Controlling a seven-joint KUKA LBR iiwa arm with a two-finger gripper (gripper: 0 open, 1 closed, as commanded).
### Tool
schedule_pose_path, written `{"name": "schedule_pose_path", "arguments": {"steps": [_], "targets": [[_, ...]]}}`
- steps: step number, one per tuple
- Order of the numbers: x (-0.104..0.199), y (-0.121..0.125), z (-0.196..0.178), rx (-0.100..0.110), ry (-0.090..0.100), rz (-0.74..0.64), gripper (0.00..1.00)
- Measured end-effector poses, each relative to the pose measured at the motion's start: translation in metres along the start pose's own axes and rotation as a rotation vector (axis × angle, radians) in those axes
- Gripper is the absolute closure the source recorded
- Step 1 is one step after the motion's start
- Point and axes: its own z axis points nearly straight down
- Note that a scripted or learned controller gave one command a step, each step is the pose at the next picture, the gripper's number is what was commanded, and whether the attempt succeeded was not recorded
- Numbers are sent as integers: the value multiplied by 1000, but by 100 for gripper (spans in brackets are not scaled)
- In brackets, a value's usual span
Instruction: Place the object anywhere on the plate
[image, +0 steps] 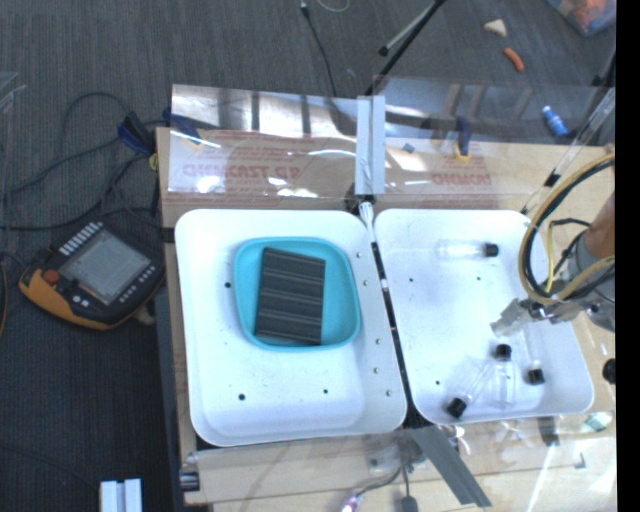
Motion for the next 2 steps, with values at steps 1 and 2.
{"name": "schedule_pose_path", "arguments": {"steps": [1,2], "targets": [[0,0,0,0,0,0,0],[-27,76,-132,-1,-4,-156,0]]}}
